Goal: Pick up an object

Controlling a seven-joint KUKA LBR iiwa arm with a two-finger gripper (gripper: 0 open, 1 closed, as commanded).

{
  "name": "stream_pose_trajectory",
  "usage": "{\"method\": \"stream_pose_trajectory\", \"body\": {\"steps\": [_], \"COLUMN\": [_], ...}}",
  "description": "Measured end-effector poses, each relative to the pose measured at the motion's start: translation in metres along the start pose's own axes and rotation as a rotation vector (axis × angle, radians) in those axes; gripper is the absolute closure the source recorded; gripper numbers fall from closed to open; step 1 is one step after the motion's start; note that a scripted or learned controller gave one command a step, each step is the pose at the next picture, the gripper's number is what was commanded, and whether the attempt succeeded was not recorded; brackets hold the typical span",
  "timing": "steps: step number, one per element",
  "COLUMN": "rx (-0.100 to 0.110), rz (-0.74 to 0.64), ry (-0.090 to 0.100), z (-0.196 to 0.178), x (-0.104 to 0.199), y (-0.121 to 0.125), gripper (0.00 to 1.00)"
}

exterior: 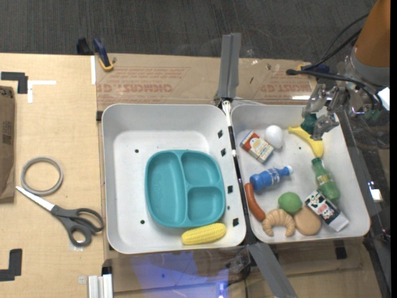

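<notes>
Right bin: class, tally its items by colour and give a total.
Yellow: 1, banana
White: 1, egg
Blue: 1, bottle
Green: 2, bottle, ball
Red: 1, sausage
Tan: 2, croissant, bun
Printed: 2, cartons
Total: 10

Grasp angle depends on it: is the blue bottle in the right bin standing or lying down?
Lying down: the blue bottle rests on its side, white cap toward the bin's right.

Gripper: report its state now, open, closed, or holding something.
Gripper: above the banana at the right bin's far corner; open or closed cannot be told, and nothing is visibly held.
</notes>
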State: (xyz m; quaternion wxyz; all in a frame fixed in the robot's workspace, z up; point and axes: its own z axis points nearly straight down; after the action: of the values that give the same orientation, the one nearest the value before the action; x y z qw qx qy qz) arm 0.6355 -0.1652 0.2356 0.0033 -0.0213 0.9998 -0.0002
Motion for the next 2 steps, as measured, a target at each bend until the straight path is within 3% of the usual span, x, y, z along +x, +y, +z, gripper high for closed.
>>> {"method": "stream_pose_trajectory", "body": {"steps": [1,2], "rx": [0.001,0.0], "rz": [0.212,0.139], "ry": [0.001,0.003], "z": [0.133,0.141], "x": [0.048,0.113], "y": [-0.007,0.059], "gripper": [1.0,1.0]}}
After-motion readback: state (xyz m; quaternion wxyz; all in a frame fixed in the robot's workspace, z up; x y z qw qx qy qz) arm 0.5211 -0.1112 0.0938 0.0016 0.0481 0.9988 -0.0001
